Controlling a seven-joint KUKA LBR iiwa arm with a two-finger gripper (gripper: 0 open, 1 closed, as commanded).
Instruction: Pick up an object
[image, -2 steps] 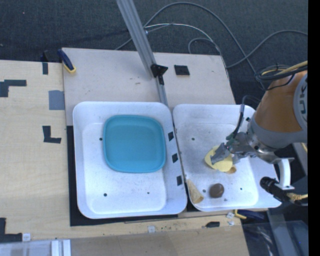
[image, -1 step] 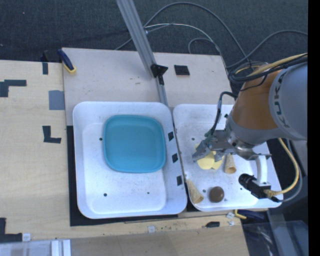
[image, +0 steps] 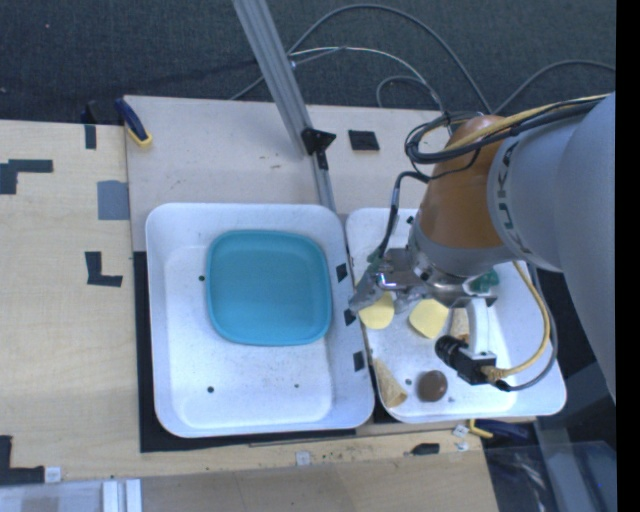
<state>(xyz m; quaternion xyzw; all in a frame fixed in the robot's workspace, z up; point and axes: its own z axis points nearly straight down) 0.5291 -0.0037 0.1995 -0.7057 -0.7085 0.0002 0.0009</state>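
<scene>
Far left of the frame: bare wooden bench (image: 60, 330) with dark tape marks. Up at the upper left, a blue-and-yellow clamp (image: 135, 121) on the paler board.

Left of centre: the left bin (image: 175, 400), white and shallow, with a teal plate (image: 268, 287) flat in its upper half. Above it, a slanted metal pole (image: 288, 85) running down to the gap between the bins.

Right of centre: the right bin (image: 535, 395), partly covered by the arm (image: 470, 200). Low over its left part, the gripper (image: 381, 288) (how wide it stands cannot be told from this angle). Just below it, a yellow piece (image: 377, 317), very close or perhaps touching, not seen gripped. Beside that, to the right, a second yellow piece (image: 428, 318). Lower in the bin, a tan cone (image: 389, 384) at the left wall and a small brown round object (image: 432, 386) near it. Further right, something green (image: 486, 283) peeking from under the wrist.
</scene>
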